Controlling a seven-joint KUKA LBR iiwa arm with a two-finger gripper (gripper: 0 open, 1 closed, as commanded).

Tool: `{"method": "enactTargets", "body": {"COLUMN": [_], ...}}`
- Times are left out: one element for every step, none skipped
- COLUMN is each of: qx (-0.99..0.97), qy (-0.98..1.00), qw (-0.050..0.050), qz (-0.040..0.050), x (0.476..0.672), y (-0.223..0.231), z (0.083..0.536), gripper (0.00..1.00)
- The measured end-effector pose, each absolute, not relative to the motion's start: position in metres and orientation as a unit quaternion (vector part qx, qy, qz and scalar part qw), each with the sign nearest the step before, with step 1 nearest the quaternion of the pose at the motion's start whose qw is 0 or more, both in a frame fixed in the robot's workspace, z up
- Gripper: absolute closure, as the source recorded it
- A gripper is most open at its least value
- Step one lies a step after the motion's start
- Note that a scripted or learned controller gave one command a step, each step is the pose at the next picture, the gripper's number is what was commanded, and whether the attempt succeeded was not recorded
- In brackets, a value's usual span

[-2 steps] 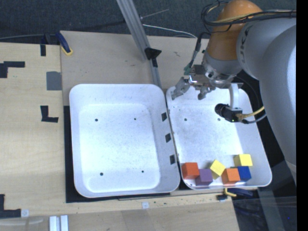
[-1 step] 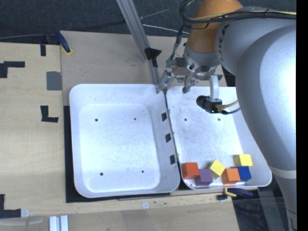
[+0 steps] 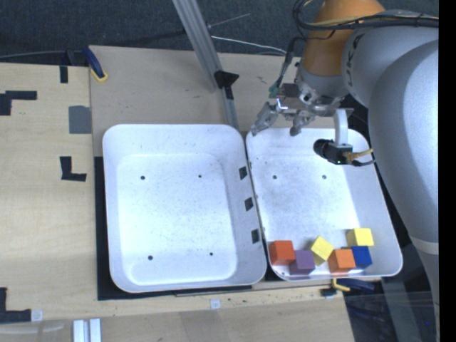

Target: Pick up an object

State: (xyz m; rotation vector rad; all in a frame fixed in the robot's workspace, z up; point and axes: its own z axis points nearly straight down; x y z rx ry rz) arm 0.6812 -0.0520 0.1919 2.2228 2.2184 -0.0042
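Several small blocks lie along the near edge of the right bin [image 3: 313,184]: an orange block [image 3: 282,251], a purple block [image 3: 304,261], a yellow block [image 3: 322,248], a second orange block [image 3: 342,260], a blue block [image 3: 360,256] and another yellow block [image 3: 361,236]. My gripper [image 3: 278,125] hangs over the far left corner of that bin, well away from the blocks. Its two fingers are spread apart and nothing is between them.
The left bin [image 3: 171,205] lies beside the right one. A slanted metal bar [image 3: 203,41] rises behind the bins, close to the gripper. The grey arm [image 3: 399,120] covers the right side. Black tape marks [image 3: 71,168] dot the wooden bench.
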Motion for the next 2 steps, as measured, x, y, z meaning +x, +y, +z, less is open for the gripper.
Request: {"method": "enactTargets", "body": {"qx": [0.706,0.704], "qy": [0.708,0.71], "qw": [0.0,-0.001], "qz": [-0.0013,0.0009], "x": [0.681,0.638], "y": [-0.048,0.026], "z": [0.202,0.226], "gripper": [1.0,1.0]}}
